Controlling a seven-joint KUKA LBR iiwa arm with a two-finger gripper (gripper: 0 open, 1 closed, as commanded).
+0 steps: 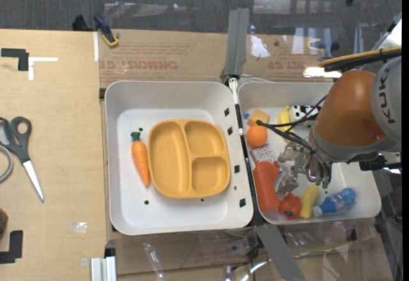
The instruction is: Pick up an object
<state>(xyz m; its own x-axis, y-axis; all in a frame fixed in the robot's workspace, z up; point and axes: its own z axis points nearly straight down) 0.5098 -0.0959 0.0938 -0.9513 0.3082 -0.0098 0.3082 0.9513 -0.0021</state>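
A broad, glossy orange band [348, 113] is wrapping the rounded wrist of the grey robot arm [391, 91], whose grey shell is bearing dark lettering at the right. Thin black cables [295, 121] are trailing off the band's left side, and a cluttered silver metal gripper [299, 168] is showing beneath it.

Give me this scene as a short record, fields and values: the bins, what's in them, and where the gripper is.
left bin: yellow divided plate, toy carrot beside it
right bin: orange ball, red bottle, yellow toy, blue toy, other small items
gripper: low over the right bin's clutter
held object: none seen between the fingers
bench: scissors at far left
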